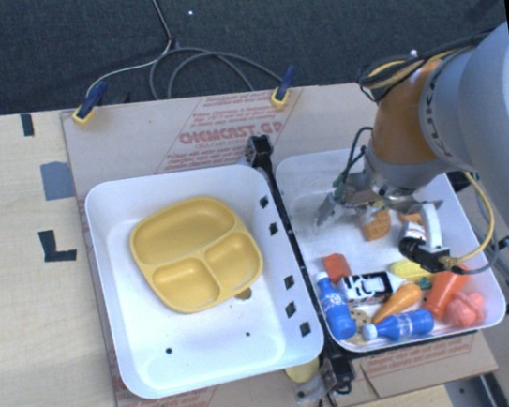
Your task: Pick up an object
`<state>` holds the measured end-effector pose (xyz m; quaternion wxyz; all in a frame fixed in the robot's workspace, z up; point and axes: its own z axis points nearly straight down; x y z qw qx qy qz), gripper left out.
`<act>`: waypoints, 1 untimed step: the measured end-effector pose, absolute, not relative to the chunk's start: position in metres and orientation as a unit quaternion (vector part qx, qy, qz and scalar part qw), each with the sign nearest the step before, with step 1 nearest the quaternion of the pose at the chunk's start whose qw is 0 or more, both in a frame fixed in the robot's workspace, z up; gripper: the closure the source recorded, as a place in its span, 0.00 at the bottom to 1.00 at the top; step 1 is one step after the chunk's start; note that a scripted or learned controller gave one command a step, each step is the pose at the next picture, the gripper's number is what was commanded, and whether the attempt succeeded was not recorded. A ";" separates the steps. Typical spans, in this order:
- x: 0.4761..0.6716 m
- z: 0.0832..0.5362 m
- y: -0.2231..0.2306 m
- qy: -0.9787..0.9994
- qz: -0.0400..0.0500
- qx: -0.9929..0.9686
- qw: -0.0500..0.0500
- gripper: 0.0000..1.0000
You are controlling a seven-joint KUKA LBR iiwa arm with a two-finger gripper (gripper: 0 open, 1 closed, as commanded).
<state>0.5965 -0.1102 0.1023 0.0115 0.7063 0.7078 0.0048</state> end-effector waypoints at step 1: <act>0.607 0.151 -0.173 0.706 0.000 0.708 0.003 0.00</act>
